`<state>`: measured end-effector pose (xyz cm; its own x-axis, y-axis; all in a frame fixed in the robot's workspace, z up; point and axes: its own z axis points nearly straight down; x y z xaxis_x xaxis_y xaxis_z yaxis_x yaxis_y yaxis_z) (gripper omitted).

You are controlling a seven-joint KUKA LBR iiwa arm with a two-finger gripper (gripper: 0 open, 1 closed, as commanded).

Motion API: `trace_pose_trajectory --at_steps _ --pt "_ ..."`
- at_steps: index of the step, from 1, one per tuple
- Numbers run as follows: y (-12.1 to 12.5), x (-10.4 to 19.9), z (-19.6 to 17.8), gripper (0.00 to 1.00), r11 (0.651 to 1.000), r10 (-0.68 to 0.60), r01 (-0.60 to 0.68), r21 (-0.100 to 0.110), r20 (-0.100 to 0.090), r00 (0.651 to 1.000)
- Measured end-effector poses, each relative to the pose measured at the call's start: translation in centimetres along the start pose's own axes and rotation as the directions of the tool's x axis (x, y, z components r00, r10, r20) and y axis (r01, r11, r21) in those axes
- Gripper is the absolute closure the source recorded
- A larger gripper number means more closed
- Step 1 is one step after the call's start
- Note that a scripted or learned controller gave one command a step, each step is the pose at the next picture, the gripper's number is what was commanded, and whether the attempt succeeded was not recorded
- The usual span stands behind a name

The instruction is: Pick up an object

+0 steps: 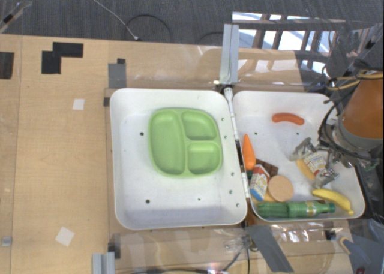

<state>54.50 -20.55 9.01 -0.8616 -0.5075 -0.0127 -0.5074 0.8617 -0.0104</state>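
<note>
Right bin (264, 102) holds the pickable stuff, lower right of frame: orange sausage (288, 119) lying alone near bin's upper middle; carrot (248, 152) along bin's left wall, pointing up-down; below it a small packet w/ red-white-blue label (258, 182), touching a dark brown piece (267, 168); round tan disc (280, 188) just right of the packet; green bottle (295, 208) on its side along bin's bottom edge; yellow banana (333, 198) at lower right corner, just above bottle's cap end. Claw (317, 160) is low in right part of the bin, over a crinkly foil/white wrapper item (314, 161) w/ a yellow bit next to it; metal fingers (303, 149) partly seen, can't tell if wide or narrow, can't tell if anything is gripped. Arm (365, 111) comes in from right edge, orange band visible above wrist, cables around it. Left bin (129, 201), center of frame, has a green divided plate (183, 141), 3 compartments, sitting flat approx in the middle. Both bins side by side, touching, on wood desk (54, 165); black squares at upper left of desk.
</note>
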Motion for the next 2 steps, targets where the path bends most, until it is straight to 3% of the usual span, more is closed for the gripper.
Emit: trace_pose_trajectory --at_steps 1,2 --pt "1.2 -1.0 0.0 0.0 1.0 -0.017 0.017 0.002 0.0 1.0" --pt "1.1 -1.6 -1.5 1.0 1.0 -0.018 0.018 0.011 0.015 1.0"
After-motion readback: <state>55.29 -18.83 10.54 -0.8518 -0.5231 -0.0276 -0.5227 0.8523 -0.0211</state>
